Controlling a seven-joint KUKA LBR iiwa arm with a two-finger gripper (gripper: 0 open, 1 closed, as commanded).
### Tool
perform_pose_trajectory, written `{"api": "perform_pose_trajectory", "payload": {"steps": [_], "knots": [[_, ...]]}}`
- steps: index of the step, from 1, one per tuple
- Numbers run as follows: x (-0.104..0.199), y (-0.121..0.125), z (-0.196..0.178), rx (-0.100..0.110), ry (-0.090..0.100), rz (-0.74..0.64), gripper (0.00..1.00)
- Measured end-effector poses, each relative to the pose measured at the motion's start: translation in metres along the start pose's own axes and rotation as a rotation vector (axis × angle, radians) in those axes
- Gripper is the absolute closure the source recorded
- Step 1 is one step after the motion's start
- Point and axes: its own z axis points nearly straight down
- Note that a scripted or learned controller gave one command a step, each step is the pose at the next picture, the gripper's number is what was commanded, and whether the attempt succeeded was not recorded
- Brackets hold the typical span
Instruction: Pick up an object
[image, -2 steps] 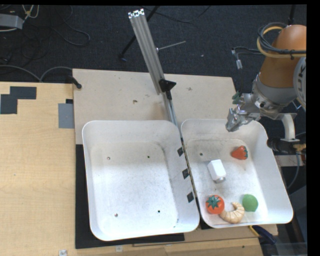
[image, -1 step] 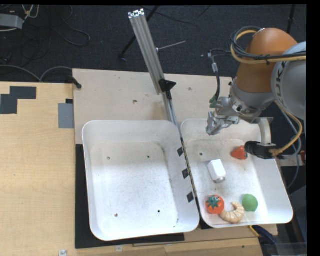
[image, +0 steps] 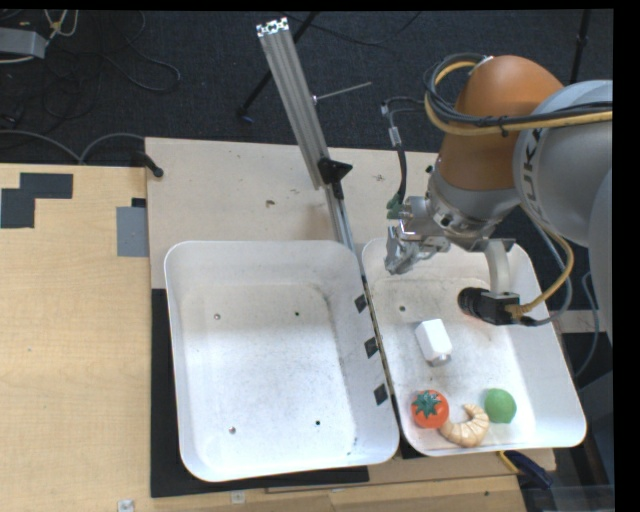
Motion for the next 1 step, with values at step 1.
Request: {"api": "perform_pose_trajectory", "payload": {"steps": [1], "knots": [[0.0541,-0.0107,0.0142,0.002,0.0,0.0,1.0]]}}
